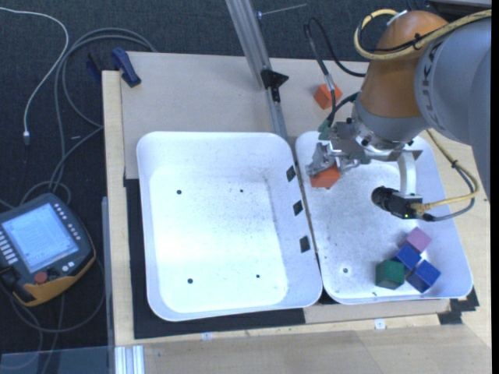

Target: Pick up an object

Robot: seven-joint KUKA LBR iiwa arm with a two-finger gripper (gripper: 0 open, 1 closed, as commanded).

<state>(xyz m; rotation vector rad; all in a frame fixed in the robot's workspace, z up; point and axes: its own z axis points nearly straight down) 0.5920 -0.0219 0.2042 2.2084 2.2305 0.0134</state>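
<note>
on the dark floor at far left lies a teach pendant with a lit screen and an orange-rimmed body, its cables looping up toward the top of the view. a blue clamp grips the bench's upper left corner. the left bin sits on the wooden bench; its white floor shows fine dark speckling and four small dark dots. a slanted aluminium post runs down from the top edge to the seam between the bins, ending in a black bracket. three black clips mark that seam. the right bin lies touching the left bin along this edge. over its upper left corner hangs the gripper, carried by the grey arm with its orange band entering from the right. an orange block sits between the fingers, which appear pressed onto it, though the metal parts crowd the view and the contact is hard to confirm. a second orange block rests on the bench beyond the bin. in the bin's lower right corner cluster a green block, two blue blocks and a pink block, close together.
</note>
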